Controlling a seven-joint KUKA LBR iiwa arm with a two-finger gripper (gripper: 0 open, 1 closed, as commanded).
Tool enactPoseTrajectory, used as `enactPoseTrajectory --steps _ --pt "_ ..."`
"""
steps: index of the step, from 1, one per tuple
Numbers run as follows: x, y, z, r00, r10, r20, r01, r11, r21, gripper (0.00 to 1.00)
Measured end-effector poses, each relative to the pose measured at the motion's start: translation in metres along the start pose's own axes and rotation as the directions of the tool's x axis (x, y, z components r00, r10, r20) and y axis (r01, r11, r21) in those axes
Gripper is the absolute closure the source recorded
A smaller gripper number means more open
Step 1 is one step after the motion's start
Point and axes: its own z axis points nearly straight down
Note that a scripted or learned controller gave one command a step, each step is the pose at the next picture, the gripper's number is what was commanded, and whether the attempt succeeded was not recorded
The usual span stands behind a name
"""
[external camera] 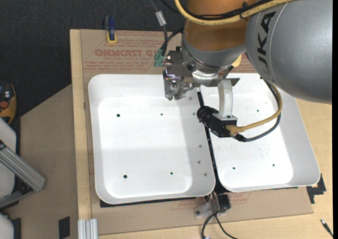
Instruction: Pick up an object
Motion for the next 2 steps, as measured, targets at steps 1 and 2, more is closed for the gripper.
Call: enactPoseTrajectory --steps 1,2 --pt "0.034 0.034 0.068 1.000 0.004 0.004 -0.004 1.000 0.005 1.00" --pt "0.061 0.027 0.021 1.000 0.003 0.000 -0.003 1.000 -0.007 1.00"
